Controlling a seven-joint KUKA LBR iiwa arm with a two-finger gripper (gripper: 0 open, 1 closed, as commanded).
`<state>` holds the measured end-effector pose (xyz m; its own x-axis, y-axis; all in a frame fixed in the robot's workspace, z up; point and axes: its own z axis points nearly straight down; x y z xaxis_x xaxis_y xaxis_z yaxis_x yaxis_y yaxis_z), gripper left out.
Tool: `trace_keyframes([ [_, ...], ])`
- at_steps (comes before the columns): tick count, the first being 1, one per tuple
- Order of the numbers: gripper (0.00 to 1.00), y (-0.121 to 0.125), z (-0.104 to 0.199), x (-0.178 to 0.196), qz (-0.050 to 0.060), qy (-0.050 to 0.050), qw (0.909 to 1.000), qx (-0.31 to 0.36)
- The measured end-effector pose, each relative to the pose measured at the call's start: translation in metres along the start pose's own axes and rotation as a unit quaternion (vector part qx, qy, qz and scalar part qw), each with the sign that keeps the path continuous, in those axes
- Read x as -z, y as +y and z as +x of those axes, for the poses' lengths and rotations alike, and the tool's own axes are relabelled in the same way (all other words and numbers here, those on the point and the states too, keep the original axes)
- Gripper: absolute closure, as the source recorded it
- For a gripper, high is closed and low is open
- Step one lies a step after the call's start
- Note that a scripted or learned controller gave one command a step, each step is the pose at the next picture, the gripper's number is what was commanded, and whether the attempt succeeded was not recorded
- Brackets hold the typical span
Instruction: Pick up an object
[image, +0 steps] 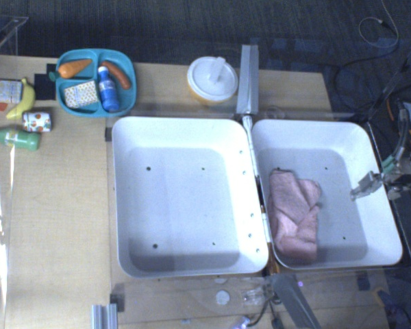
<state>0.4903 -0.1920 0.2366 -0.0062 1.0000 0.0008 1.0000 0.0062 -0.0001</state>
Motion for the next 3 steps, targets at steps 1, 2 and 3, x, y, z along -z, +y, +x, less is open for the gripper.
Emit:
trace_keyframes([
  [1,0.00,0.037,0.081,-0.068,0.000,0.000,1.0000,-0.003],
  [2,0.00,0.071,0.078,-0.145,-0.008,-0.002,0.9974,0.072],
  [3,1.00,0.074,0.079,-0.133,-0.012,-0.002,0.9973,0.073],
])
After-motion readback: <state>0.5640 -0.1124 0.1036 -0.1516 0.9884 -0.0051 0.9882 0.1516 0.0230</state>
